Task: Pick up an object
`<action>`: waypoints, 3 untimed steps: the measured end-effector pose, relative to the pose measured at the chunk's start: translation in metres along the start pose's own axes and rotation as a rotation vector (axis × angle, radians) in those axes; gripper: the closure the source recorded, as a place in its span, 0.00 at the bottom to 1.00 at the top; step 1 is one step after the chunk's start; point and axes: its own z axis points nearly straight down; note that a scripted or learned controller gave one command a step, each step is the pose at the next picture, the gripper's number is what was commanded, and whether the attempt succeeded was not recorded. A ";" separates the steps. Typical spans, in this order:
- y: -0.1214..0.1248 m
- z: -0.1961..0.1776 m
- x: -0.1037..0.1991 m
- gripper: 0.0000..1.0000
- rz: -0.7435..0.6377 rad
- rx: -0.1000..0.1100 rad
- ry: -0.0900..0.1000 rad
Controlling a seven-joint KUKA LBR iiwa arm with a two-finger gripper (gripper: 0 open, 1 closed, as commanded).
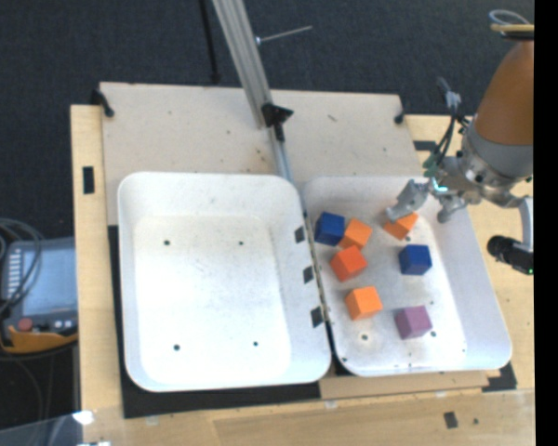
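The gripper [411, 204] hangs low in the right bin [474, 277], at its far side; whether it has closed on anything I cannot tell; a small orange block [402, 225] sits right under its tip, tilted, and looks touched or perhaps pinched. Taking that block as the landmark: an orange cube [358, 233] lies just left of it, a blue cube [329, 228] further left, another blue cube [415, 259] just nearer the camera, two more orange cubes [349, 262] down-left, a purple cube [412, 321] well nearer. The step appears to be the grasp itself; next comes a firm close, then a straight lift.
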 end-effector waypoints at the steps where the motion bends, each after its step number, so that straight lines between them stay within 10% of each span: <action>1: 0.001 -0.003 0.000 0.00 -0.001 -0.005 -0.001; 3: -0.001 0.108 0.006 0.00 0.003 0.001 -0.002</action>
